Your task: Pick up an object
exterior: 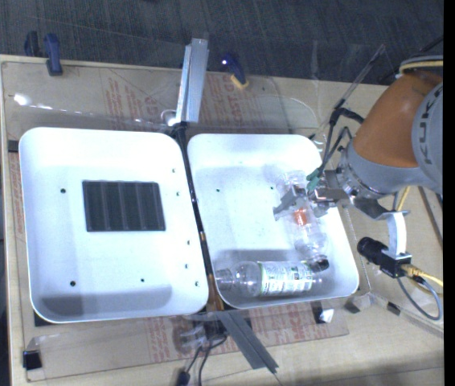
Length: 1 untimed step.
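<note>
Two clear plastic bottles lie in the right bin (227, 167). The larger bottle (272, 278) rests on its side along the bin's front wall, cap pointing right. A smaller clear bottle (308, 230) with an orange patch lies near the right wall, running front to back. My gripper (292, 198) reaches in from the right and sits low over the far end of the smaller bottle, partly covering it. Whether it touches the bottle is unclear, since the clear plastic blends with the gripper.
The left bin (51, 167) holds a flat dark ribbed rectangle (123, 206). A metal bar (191, 79) stands behind the seam between the bins. Cables and a black connector (380, 256) hang off the arm just outside the right bin's wall.
</note>
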### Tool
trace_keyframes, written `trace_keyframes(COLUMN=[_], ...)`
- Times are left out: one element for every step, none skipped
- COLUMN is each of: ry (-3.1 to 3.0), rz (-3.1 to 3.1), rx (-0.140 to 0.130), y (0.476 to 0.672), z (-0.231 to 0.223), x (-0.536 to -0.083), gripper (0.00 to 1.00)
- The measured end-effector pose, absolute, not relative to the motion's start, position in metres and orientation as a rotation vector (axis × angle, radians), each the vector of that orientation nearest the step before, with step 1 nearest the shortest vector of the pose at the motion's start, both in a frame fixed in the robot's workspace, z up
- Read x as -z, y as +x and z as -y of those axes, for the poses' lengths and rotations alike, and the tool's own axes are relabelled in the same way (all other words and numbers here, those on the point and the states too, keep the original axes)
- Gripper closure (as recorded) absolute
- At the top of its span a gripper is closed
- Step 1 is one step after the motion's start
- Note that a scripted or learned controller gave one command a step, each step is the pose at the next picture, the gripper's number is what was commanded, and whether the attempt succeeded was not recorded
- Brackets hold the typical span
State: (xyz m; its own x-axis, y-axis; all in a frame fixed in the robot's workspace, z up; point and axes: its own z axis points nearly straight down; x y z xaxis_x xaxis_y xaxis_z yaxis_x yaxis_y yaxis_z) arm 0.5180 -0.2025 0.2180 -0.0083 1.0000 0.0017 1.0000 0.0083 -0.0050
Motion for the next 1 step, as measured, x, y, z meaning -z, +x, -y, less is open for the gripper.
trace_keyframes(ry=[-2.3], rz=[2.14], rx=[0.0], y=[0.5615], z=[0.2011], x=[-0.3057], gripper=[0.0])
